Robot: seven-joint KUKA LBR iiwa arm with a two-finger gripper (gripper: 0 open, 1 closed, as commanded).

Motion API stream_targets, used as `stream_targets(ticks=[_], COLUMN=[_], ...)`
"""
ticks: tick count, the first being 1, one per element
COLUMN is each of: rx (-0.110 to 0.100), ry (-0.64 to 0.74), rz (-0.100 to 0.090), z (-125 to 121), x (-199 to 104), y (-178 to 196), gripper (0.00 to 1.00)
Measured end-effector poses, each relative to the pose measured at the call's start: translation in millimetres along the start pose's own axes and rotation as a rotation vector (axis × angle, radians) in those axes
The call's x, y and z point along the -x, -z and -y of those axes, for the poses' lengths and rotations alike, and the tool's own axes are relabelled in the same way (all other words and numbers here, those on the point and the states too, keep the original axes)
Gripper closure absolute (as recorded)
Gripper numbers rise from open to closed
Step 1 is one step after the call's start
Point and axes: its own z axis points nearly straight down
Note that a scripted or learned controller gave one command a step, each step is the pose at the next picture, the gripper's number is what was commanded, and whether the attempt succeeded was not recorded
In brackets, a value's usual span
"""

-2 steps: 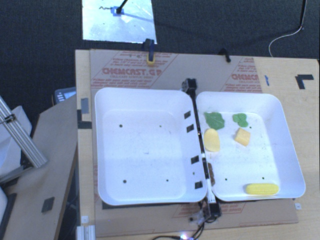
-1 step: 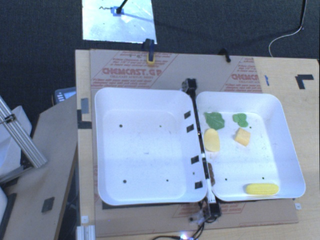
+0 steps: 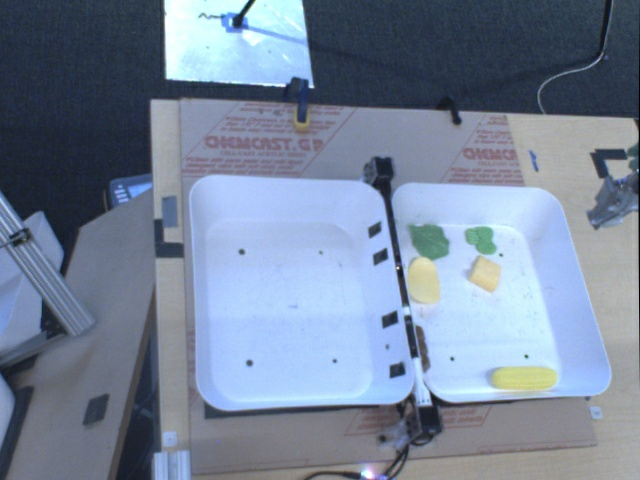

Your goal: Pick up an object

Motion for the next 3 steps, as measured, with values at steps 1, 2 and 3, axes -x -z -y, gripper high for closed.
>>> stream_targets(ticks=[1,2,3], rx=[0.024,0.014,0.015], ry=[-0.002,-0.009,-0.006], rz=[0.007,0.007,0.007], z=[-21,-86,-161], x=[-18,24,57], y=[115,126,125], gripper=[1.0,1.0,1.0])
